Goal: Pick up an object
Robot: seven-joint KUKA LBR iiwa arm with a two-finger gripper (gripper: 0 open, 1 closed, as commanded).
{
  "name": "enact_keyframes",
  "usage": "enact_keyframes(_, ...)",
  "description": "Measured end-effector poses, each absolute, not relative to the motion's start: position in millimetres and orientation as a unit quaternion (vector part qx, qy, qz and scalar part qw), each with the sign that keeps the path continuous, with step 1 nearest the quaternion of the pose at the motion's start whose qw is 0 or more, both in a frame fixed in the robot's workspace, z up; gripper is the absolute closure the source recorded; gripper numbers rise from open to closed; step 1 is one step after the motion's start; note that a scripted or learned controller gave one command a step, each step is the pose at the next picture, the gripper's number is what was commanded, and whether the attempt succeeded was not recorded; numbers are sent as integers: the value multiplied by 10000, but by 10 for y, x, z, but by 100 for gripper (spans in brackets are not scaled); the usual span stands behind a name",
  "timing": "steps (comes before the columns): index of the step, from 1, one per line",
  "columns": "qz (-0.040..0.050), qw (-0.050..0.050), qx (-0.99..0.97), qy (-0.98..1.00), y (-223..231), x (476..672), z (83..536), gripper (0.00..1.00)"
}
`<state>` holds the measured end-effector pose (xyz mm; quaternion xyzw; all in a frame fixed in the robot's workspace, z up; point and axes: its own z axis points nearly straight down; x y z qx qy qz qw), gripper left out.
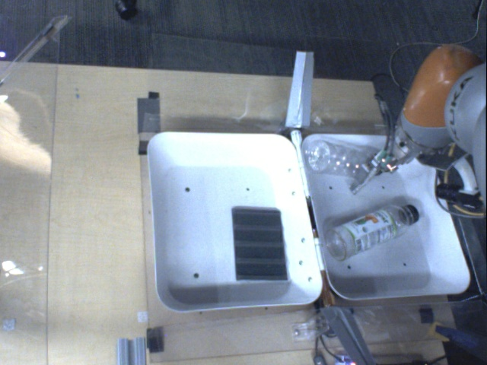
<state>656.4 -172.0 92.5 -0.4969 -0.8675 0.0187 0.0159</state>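
In the right bin [449,272] a clear crumpled plastic bottle [329,157] lies at the far left corner. A second bottle [373,230] with a green and orange label and a dark cap lies on its side near the middle. My gripper [368,178] reaches down from the right, low over the far part of this bin. It sits just right of the clear bottle and above the labelled one. Nothing is visibly held. A black ribbed rectangular pad [259,242] lies flat in the left bin [167,204].
The grey arm with its orange band [435,90] comes in over the right bin's far right corner. A grey upright post [300,90] stands behind the wall where the two bins meet. Cables [456,192] hang at the right edge.
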Motion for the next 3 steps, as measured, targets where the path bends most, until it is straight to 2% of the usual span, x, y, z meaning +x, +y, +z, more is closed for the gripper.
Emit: enact_keyframes(3,170,142,-4671,-8839,-1738,6578,908,0)
